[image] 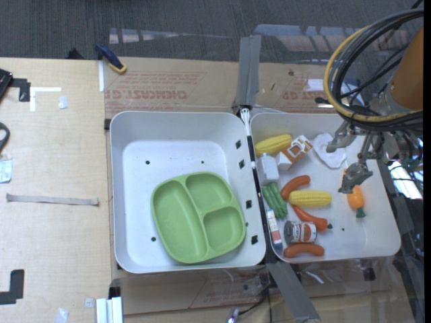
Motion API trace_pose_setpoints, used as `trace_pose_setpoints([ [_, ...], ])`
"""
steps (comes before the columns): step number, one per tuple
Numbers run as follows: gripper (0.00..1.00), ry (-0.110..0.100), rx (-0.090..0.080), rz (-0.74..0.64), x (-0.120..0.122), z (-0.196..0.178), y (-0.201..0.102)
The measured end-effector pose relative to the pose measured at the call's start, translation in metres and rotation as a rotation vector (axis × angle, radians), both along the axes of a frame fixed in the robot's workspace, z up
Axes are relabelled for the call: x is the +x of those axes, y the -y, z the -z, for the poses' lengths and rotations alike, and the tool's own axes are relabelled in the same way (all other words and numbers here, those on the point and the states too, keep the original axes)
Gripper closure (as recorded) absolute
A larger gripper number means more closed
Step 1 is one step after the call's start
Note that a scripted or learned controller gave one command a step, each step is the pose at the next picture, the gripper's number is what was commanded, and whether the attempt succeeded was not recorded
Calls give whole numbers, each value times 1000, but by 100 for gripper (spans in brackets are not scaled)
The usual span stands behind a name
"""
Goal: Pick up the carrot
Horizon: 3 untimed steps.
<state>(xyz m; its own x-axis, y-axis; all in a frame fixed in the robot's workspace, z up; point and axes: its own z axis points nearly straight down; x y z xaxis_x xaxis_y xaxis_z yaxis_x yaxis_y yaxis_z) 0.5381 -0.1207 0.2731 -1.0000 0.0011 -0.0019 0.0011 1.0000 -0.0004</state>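
Over the right bin's (377,244) far-right side, end effector (353,177) hangs directly above the carrot (356,199), finger state indeterminate, carrot lying beside a corn cob (310,197).

Bare floor rings the carrot (356,198); corn (310,197) lies well apart leftward.

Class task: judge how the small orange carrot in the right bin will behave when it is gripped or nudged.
The carrot looks like smooth moulded plastic, so probably stiff, light and rather slippery. Its rounded, tapering body may roll or pivot if the claw pushes it off-centre.
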Motion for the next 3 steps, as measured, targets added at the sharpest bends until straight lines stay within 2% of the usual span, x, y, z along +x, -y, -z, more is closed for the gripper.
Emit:
trace_pose_setpoints([
  [1,0,1,-1,90,17,16,92],
  [2,0,-1,1,-161,24,152,82],
  [3,100,4,-2,-166,27,142,81],
])
